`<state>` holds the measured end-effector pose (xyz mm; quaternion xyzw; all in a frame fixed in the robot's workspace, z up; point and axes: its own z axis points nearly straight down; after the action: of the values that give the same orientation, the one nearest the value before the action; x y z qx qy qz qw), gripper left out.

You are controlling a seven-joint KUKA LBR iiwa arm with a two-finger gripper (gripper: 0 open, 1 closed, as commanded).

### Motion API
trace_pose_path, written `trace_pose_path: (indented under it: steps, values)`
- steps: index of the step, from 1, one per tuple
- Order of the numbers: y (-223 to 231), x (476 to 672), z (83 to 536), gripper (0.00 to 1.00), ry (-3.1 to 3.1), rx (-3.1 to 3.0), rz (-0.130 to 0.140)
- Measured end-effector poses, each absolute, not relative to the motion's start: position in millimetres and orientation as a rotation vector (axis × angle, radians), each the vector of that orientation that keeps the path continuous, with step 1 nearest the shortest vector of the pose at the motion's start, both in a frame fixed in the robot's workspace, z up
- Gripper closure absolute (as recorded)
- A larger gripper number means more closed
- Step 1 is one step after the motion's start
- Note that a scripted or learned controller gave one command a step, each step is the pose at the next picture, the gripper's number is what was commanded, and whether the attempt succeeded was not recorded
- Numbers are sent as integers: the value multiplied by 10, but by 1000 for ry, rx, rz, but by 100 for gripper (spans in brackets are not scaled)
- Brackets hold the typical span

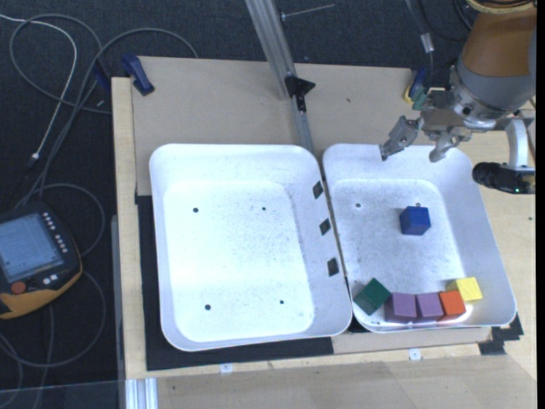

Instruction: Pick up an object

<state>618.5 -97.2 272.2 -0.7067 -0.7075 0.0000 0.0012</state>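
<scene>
A blue cube (415, 220) sits alone in the middle of the right bin (368, 237). Along that bin's near rim lie a green block (372, 296), a purple block (404, 306), a second purple block (428, 305), an orange block (452, 302) and a yellow block (468, 290). My gripper (417, 146) hangs over the bin's far edge, above and beyond the blue cube. Its two fingers are spread apart with nothing between them.
The left bin (170, 228) lies beside the right one. A metal post (277, 41) slants up from between the bins at the back. A teach pendant (30, 254) and cables lie on the floor at left.
</scene>
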Motion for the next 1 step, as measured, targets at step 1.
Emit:
trace_pose_path:
  steps: [1]
  values:
    - [-1394, 5898, 2039, 0, -2211, -2221, 10]
